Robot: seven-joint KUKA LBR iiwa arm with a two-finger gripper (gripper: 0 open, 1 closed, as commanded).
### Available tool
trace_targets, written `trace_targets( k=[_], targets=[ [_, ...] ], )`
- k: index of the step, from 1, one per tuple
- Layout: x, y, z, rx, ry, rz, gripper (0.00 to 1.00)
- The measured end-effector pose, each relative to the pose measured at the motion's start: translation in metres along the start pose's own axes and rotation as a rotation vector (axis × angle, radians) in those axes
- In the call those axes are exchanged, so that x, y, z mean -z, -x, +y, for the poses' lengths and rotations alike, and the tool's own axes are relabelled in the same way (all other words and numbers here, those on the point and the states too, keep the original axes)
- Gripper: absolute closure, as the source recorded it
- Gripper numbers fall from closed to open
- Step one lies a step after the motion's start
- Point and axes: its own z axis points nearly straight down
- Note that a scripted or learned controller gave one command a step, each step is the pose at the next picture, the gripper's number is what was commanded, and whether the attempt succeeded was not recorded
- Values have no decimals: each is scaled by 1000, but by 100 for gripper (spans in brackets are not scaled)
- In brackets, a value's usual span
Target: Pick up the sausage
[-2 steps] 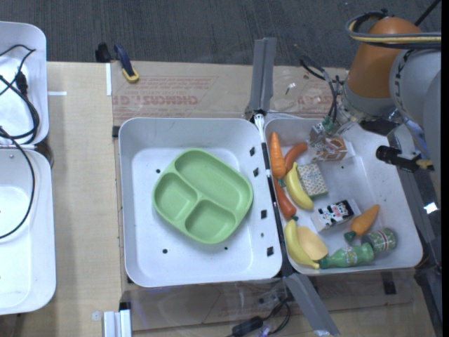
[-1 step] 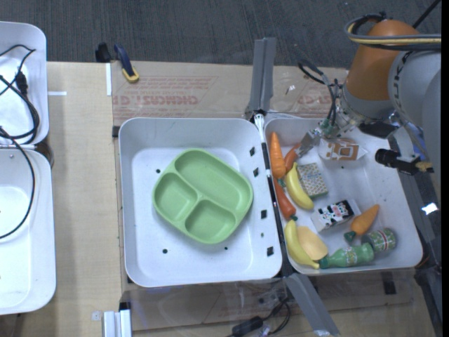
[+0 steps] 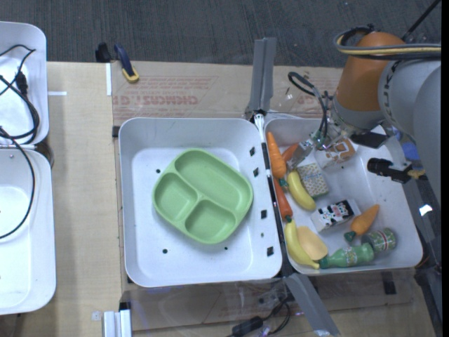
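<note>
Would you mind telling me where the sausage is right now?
The sausage lies in the right bin along its left wall, just below the carrot and beside the banana.

You're looking at a grey arm wearing an orange band, with black cables looping around it.

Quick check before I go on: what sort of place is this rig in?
Probably a robotics lab bench, not a kitchen: two white bins on a cardboard-covered table, plastic toy food like a banana, loose cables, and a grey carpeted floor.
</note>
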Motion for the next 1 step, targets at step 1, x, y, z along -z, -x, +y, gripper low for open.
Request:
trace_targets(
  k=[1],
  targets=[
    [6, 1, 0, -2, -1, 1, 100]
  ],
)
